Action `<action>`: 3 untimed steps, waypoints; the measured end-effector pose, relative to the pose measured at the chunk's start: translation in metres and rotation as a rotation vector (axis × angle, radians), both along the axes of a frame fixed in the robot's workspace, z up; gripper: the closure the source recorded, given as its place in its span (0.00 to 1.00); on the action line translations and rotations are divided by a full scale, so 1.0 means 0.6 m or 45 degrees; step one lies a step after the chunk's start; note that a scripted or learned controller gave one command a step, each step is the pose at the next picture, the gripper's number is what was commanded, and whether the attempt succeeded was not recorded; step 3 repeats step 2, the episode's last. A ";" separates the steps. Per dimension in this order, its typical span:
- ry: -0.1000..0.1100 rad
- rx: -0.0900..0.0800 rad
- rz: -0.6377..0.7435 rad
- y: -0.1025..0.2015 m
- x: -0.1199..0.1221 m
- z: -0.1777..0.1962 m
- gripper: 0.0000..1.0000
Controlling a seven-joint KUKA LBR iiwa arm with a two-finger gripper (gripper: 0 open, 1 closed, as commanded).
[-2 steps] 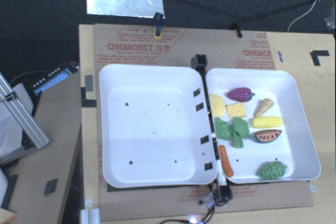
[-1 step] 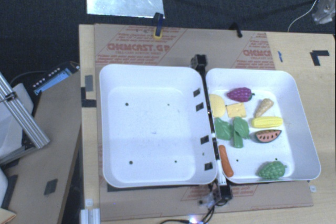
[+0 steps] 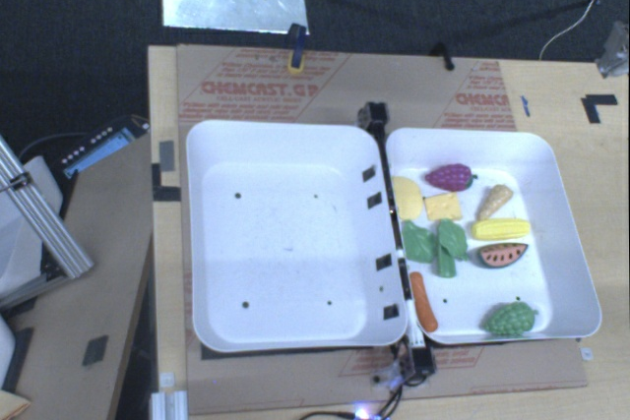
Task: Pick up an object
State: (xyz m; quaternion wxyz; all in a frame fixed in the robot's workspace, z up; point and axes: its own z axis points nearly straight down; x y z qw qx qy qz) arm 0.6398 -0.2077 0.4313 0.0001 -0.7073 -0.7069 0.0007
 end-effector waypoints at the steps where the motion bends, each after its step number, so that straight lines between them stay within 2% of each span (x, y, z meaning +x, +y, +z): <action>1: -0.006 0.000 0.007 0.053 0.007 0.007 1.00; 2: -0.003 -0.001 0.000 0.000 -0.031 -0.008 1.00; 3: -0.003 -0.001 0.000 0.000 -0.031 -0.008 1.00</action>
